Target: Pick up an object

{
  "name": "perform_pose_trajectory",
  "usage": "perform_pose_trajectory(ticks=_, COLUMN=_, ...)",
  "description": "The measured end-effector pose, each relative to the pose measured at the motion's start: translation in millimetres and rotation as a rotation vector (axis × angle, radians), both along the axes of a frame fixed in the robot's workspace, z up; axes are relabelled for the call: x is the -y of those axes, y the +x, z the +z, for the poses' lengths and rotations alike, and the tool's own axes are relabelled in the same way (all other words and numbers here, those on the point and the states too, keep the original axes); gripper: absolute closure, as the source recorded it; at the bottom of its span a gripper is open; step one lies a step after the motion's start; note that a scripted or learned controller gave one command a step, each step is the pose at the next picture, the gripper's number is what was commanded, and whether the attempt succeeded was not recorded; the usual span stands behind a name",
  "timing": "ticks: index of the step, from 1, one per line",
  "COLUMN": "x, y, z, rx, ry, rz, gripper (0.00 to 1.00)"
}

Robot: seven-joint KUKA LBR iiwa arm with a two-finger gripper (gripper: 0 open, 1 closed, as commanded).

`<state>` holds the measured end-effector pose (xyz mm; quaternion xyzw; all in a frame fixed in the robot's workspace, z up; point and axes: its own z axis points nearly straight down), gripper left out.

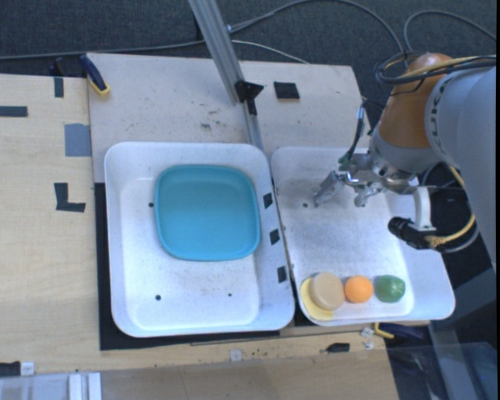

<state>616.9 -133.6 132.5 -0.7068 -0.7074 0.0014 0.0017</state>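
Note:
My gripper (340, 195) hangs over the back part of the right bin (360, 240), with its two fingers spread apart and nothing between them. Along that bin's front edge lie three small objects in a row: a tan round block (325, 290) resting on a yellow piece, an orange ball (358, 289) and a green ball (389, 287). All three sit well in front of the gripper and apart from it. A blue square plate (207, 212) lies in the left bin (129, 240).
A grey metal post (225, 48) slants up from the back, between the bins. The arm's orange band (412, 98) and black cables sit at the right bin's back right. A yellow-tipped tool (96, 75) lies on the bench at the far left.

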Motion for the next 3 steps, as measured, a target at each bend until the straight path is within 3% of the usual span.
perform_pose_trajectory(ticks=1, x=0, y=0, z=-44, rx=0.004, ry=-0.001, rz=0.0, gripper=0.0)
perform_pose_trajectory(ticks=2, x=0, y=1, z=-32, rx=0.007, ry=-0.002, rz=0.0, gripper=1.0)
perform_pose_trajectory(ticks=3, x=8, y=7, z=23, rx=0.008, ry=-0.001, rz=-0.001, gripper=1.0)
